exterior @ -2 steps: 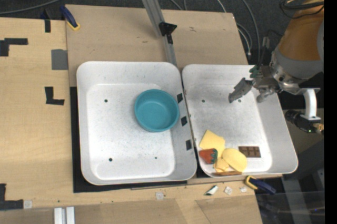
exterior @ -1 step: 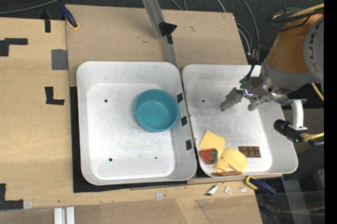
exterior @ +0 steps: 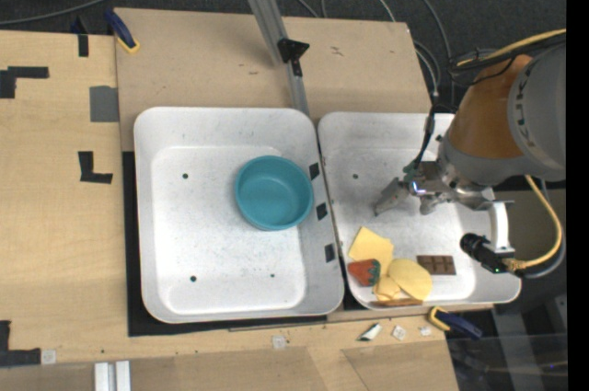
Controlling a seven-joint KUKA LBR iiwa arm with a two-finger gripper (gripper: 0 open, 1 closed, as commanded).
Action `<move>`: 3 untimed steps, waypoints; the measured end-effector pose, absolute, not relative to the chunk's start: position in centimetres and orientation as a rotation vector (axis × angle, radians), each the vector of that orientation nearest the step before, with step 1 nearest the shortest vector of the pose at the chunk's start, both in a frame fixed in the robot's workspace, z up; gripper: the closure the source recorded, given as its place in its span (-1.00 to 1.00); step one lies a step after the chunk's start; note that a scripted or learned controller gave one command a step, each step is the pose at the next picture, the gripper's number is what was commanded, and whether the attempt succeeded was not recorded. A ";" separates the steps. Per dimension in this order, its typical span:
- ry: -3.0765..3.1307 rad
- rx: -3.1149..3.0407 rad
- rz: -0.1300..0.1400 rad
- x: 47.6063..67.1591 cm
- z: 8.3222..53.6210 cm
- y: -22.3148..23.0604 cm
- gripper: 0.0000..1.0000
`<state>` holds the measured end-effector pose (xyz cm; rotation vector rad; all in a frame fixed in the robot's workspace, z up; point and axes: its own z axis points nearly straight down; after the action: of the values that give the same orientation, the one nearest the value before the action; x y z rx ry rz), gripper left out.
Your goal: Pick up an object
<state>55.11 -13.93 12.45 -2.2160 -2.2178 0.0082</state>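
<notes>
Pincer spread wide over the right bin, gripping nothing.

The gripper [exterior: 406, 198] is hanging with its two fingers splayed apart above the bare floor of the right bin [exterior: 368, 145], nothing sitting between them. Just below it, toward the bin's near edge, a yellow wedge [exterior: 370, 246] is lying beside a red piece [exterior: 364, 270], a pale yellow round piece [exterior: 410, 279] and a brown chocolate-like bar [exterior: 437, 265], all clustered close together. Well to the gripper's left, a teal bowl [exterior: 272, 192] is sitting upright in the left bin [exterior: 175, 224].
</notes>
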 end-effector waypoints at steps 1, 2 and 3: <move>-2.222 -2.216 0.003 55.3 13.8 -13.9 1.00; -2.227 -2.220 -0.004 56.0 18.9 -12.9 1.00; -2.227 -2.222 -0.004 56.1 24.2 -12.9 1.00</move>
<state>56.11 -12.90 24.18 -2.2219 -2.2270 -0.0040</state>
